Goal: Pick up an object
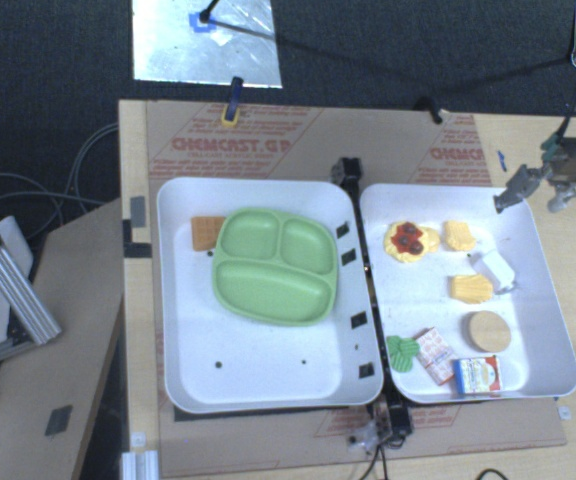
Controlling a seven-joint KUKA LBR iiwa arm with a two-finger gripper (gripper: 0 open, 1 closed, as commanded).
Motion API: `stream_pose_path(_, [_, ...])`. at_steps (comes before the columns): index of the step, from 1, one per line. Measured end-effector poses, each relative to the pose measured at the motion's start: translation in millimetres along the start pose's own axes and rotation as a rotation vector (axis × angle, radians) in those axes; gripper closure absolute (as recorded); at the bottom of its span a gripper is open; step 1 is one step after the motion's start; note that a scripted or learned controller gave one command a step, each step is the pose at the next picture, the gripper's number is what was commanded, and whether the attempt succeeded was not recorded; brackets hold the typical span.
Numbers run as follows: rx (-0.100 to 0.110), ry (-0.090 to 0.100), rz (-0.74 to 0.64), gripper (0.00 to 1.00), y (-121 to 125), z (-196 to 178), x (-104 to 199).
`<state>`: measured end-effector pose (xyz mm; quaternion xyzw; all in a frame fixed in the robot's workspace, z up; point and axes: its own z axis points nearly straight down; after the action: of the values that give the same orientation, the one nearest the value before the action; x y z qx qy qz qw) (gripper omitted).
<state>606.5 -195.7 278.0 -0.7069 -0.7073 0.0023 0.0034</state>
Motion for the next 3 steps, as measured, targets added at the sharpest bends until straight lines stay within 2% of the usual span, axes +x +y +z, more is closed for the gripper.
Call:
stream_pose_path(1, [-0.009, -0.002, -0.003, 0.00, 1.9, -6.1, 0.6])
stream_pose_path(2, [-0.007, -0.001, -0.004, 0.00, 3.5, 38.5, 8.0])
stream_pose_path(3, [-0.005, -0.001, 0.000, 0.00, 4.0, 99.0, 1.6])
